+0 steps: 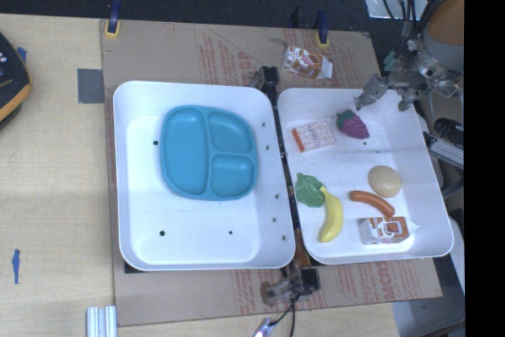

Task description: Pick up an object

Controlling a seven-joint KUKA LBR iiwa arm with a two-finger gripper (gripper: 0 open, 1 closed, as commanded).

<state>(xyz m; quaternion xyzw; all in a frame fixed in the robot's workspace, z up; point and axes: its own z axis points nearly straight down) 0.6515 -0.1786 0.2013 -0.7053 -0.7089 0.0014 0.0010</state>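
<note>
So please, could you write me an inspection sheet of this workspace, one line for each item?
Surface: brown board on a wooden bench, bearing the left bin and the right bin.
Job's things: in the right bin lie purple grapes, a red-and-white packet, a green leaf, a banana, a sausage, a beige ball and a small carton.
Clutter: blue divided plate in the left bin; a packet on the board.
Grippers: hand above the right bin's far edge, near the grapes.
Cables: black loop at the far right.
Surroundings: dark floor; yellow-black device at the left.
</note>
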